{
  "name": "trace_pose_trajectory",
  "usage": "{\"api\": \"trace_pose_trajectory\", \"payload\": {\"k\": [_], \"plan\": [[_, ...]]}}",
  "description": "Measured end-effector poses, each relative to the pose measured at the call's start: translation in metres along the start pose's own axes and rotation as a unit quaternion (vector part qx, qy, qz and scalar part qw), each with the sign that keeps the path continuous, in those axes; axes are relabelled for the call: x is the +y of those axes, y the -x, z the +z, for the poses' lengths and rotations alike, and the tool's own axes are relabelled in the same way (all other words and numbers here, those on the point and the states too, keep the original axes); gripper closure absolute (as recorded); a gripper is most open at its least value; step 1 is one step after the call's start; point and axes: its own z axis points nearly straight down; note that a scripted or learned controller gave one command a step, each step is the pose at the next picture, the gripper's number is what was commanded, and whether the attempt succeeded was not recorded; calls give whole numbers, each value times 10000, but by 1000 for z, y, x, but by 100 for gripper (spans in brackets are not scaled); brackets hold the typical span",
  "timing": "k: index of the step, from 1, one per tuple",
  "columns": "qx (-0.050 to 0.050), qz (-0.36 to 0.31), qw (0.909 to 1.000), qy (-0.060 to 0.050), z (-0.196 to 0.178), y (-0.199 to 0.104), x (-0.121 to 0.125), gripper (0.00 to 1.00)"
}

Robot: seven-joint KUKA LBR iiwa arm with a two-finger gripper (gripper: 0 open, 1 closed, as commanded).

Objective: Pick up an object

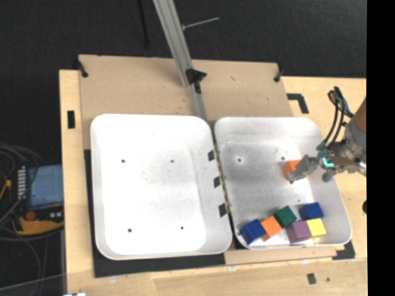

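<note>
Over the right bin (247, 134), the end effector (297, 169) reaches leftward, fingers closed on an orange block (291, 165).

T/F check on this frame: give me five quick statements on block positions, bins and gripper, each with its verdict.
1. All the blocks lie in the right bin. True.
2. A purple block sits beside a yellow block near the bin's front edge. True.
3. The green block lies in the left bin. False: it is in the right bin, among the cluster.
4. The gripper hangs over the left bin. False: it is over the right bin, next to an orange block.
5. Two blue blocks are there, one at the cluster's left end, one at its right. True.
</note>
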Motion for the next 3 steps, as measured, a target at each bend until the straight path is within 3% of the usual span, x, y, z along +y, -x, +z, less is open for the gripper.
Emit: {"api": "trace_pose_trajectory", "payload": {"k": [3], "plan": [[-5, 15, 10000, -36, 159, 4, 6, 0]]}}
